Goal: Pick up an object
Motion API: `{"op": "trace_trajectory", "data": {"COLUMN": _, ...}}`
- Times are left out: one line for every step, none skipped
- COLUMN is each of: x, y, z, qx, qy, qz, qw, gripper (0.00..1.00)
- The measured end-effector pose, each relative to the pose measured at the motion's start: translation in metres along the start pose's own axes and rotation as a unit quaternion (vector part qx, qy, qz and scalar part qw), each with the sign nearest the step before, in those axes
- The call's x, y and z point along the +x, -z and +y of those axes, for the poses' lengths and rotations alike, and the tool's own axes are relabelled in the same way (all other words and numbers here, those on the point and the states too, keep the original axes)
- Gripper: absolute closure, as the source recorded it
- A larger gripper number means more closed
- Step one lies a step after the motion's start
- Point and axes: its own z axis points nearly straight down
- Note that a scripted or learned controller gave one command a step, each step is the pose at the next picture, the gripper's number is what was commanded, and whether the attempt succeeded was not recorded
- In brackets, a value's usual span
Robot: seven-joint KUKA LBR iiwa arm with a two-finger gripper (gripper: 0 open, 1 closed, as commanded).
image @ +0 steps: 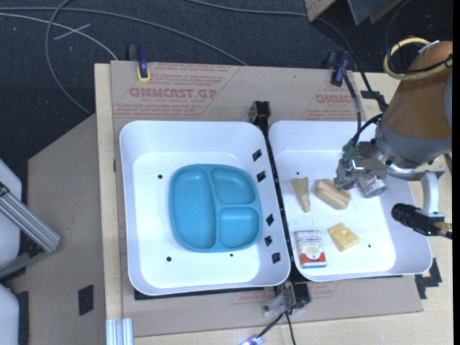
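Down front, one small carton (310,248) and one yellow wedge (343,236) sit below the gripper (350,172). Grip state: cannot tell. One bread roll (333,194) lies just under it, likely target; one cone (301,193) lies to its left, one blue tray (215,207) further left. Risk: crowded roll slipping aside.

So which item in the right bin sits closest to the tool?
The tan bread-like piece, just under the tool; the wedge, yellow block and carton lie farther off.

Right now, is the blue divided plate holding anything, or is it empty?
Empty. The blue divided plate lies flat in the left bin, and all three compartments show bare blue.
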Motion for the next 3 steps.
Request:
{"op": "trace_trajectory", "data": {"x": 0.047, "y": 0.013, "z": 0.021, "qx": -0.001, "qy": 0.000, "qz": 0.000, "qw": 1.0000, "gripper": 1.00}}
{"op": "trace_trajectory", "data": {"x": 0.103, "y": 0.019, "z": 0.048, "qx": -0.001, "qy": 0.001, "qz": 0.000, "qw": 1.0000, "gripper": 1.00}}
{"op": "trace_trajectory", "data": {"x": 0.151, "y": 0.009, "z": 0.071, "qx": 0.000, "qy": -0.001, "qz": -0.001, "qw": 1.0000, "gripper": 1.00}}
